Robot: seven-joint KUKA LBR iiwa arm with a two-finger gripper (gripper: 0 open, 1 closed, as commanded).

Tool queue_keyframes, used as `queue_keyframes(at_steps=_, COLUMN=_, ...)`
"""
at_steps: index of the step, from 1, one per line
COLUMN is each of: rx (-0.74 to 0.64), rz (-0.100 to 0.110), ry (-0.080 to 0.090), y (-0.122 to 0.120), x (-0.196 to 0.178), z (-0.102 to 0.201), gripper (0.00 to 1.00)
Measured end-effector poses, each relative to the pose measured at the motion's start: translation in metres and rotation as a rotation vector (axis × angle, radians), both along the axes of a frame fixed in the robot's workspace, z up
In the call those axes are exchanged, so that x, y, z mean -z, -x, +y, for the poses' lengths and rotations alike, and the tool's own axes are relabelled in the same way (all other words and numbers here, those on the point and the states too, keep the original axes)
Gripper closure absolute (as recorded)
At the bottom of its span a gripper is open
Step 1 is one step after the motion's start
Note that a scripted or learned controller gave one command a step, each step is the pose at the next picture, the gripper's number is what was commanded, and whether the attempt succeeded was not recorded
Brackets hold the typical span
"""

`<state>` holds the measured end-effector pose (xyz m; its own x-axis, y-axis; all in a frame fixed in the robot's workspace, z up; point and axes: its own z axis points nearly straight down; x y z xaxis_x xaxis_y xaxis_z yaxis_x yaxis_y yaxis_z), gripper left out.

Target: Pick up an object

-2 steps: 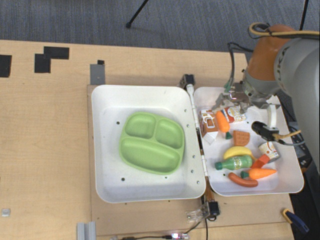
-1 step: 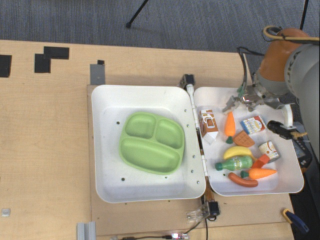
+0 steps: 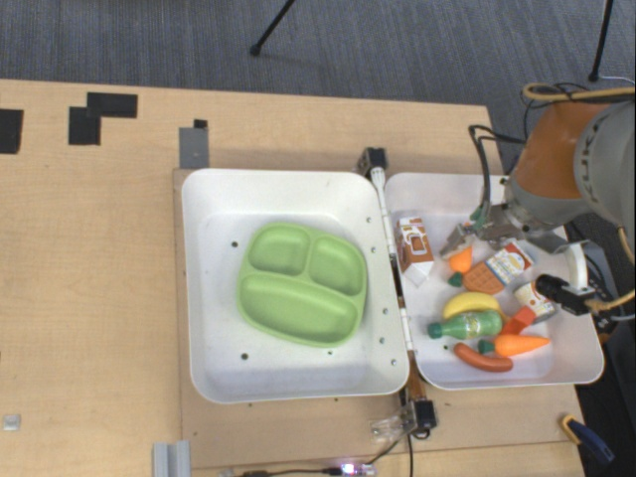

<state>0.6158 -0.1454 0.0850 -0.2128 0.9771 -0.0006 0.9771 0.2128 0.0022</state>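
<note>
One small orange piece [image 3: 460, 260] just beneath tool [image 3: 474, 231]

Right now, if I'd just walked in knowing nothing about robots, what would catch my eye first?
Probably the green divided plate, lying alone in the left white bin. Next, the bright heap of toy food in the right bin: a banana, a carrot, a small carton. The grey and orange arm reaches over them from the right.

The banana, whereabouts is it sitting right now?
The banana lies in the right bin, near its middle, just above the green bottle and below the waffle.
</note>
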Motion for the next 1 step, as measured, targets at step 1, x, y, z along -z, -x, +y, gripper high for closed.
queue_keyframes(at_steps=1, rx=-0.078, rz=-0.001, ry=0.001, y=0.0363, x=-0.0005, z=-0.0364, gripper=0.0)
